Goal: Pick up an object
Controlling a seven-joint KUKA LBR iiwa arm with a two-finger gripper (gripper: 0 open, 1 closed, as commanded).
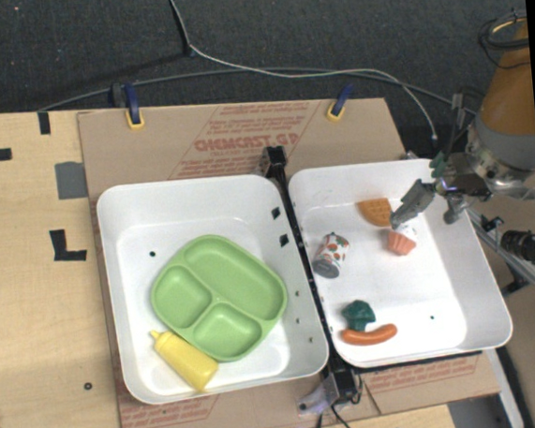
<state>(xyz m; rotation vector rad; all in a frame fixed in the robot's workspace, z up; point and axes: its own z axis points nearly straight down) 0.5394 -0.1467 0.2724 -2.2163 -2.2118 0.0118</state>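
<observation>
The right bin (464,302) holds several small items: an orange wedge (375,211), a small salmon-coloured cup (401,242), a grey and white piece (331,254), a dark green lump (358,314) and a red sausage-shaped piece (369,335). My gripper (428,213) hangs over the bin's upper right part, fingers spread open with nothing between them. Its left finger (410,206) points down toward the salmon cup, just right of the orange wedge.
In the left bin (122,269) lies a green divided plate (219,298), and a yellow bottle (183,357) rests at its lower left. A black divider (294,243) runs between the bins. Cables cross behind the bench.
</observation>
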